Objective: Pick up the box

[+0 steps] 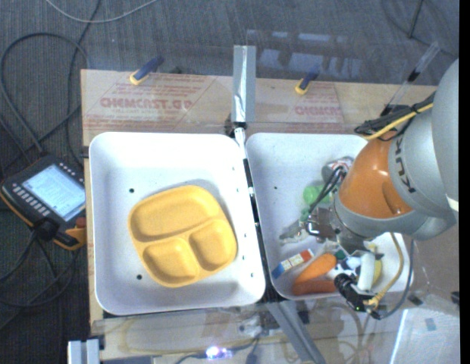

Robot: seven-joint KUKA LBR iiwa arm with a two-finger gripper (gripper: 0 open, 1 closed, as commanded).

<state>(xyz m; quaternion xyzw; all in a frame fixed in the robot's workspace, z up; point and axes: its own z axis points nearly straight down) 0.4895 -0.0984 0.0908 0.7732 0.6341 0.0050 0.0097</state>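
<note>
The box [292, 263] is small and white, with a blue end and a red stripe. It lies flat near the front left corner of the right bin [277, 165]. My gripper [317, 222] hangs over the middle of that bin, under the orange wrist band [371, 180], a little behind and to the right of the box. The wrist hides most of the gripper. Nothing shows the box lifted; it rests on the bin floor.
An orange carrot-shaped toy [317, 266] lies right beside the box, and a green object [316, 194] sits behind the gripper. More small items [368, 268] crowd the bin's front right. The left bin [106, 203] holds a yellow divided tray [182, 235].
</note>
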